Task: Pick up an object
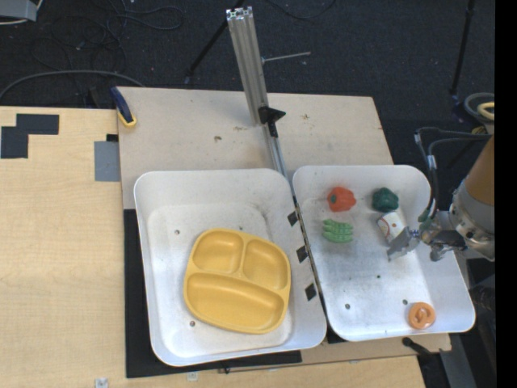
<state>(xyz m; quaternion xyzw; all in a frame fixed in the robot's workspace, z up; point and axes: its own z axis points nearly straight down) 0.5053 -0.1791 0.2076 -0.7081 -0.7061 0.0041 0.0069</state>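
A yellow divided plate [238, 280] is lying in the left bin [153, 217]; in the right bin [363, 318] are sitting a green toy [338, 231], a red one [341, 199], a dark green one [384, 198], a small white object [391, 224] and an orange piece [420, 315]; the gripper [420, 243] is hovering beside the white object, seemingly approaching, holding nothing visible; how far its fingers are parted I cannot tell; next comes lowering onto a chosen object

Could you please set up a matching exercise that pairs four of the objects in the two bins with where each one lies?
Things:
1. yellow tray
2. red toy
3. orange toy
4. dark green toy

Places:
A. near corner of the right bin
B. far right of the right bin
C. left bin
D. just above the light green toy

Pairs: 1-C, 2-D, 3-A, 4-B
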